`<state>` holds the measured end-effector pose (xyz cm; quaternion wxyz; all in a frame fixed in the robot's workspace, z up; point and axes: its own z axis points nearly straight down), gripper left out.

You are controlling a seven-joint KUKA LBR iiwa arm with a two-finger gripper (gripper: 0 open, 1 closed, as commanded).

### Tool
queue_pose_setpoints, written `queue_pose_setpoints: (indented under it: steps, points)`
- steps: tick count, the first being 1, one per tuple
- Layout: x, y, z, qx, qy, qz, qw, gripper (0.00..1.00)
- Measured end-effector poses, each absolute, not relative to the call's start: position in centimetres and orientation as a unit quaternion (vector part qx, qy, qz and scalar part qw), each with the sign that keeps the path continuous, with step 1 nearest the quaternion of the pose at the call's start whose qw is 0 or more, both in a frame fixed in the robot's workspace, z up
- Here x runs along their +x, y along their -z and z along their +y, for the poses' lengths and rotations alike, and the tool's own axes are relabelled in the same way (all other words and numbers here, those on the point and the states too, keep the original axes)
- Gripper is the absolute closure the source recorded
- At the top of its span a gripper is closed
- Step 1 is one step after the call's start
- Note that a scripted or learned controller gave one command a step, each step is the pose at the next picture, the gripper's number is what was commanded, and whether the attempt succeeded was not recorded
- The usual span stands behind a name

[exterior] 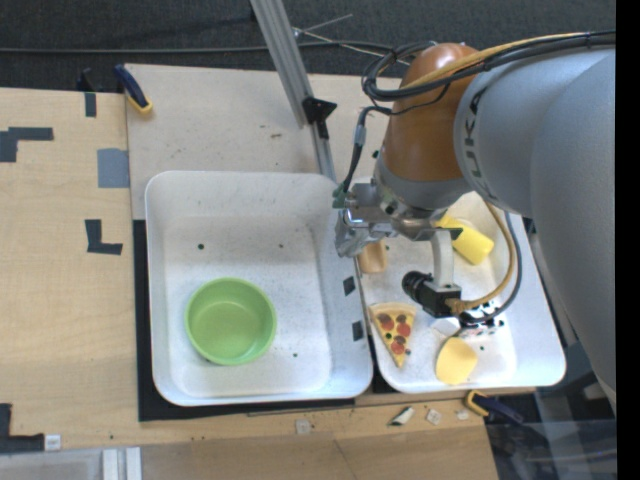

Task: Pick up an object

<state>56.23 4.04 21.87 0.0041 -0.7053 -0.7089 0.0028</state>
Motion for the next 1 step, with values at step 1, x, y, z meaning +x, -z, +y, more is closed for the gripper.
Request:
queue_pose_setpoints:
  steps: [1]
  points:
    - [54.24, -21.18, 8.38, -0.706, -0.004, -0.709, 0.004, 1.0]
